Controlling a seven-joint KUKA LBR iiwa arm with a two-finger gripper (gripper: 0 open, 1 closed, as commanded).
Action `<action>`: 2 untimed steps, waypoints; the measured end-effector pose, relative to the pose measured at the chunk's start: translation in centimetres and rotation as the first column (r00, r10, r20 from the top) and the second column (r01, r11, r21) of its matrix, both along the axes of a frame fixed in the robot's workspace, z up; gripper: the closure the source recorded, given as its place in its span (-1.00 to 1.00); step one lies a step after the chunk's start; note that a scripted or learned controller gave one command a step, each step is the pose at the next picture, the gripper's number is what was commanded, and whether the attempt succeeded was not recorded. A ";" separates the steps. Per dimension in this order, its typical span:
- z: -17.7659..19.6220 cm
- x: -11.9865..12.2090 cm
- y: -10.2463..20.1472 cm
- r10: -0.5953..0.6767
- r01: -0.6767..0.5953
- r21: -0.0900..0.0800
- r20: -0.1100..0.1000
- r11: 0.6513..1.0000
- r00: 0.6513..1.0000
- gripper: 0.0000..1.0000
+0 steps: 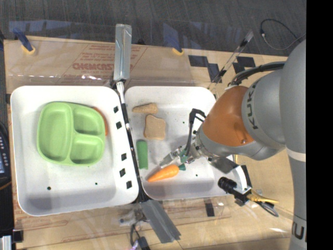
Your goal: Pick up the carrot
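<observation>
The orange carrot [162, 174] lies on its side near the front of the right bin [171, 94], its green top pointing right. My gripper [179, 158] hangs low just above and to the right of the carrot, right at the green top. The arm's orange band and grey wrist cover the right part of this bin. I cannot make out whether anything is held.
A slice of toast [154, 127], a tan bread piece [144, 109] and a green cucumber-like stick [141, 154] lie in the right bin, left of and behind the carrot. A green divided plate [70, 134] lies in the left bin [31, 191].
</observation>
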State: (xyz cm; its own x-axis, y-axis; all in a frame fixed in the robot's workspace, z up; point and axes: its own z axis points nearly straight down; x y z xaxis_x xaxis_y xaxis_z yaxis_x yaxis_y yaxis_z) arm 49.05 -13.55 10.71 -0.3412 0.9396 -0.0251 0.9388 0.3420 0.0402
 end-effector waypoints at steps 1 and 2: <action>0.0 -0.2 -0.4 0.235 -0.235 -0.016 -0.011 0.972 0.972 -1.00; 0.0 0.0 0.1 -0.001 0.001 0.000 0.000 1.000 1.000 -1.00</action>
State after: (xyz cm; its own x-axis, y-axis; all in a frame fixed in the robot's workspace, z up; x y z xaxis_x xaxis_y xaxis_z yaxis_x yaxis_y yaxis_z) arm 49.06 -13.43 10.71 -0.3404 0.9400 -0.0248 0.9392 0.3412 0.0399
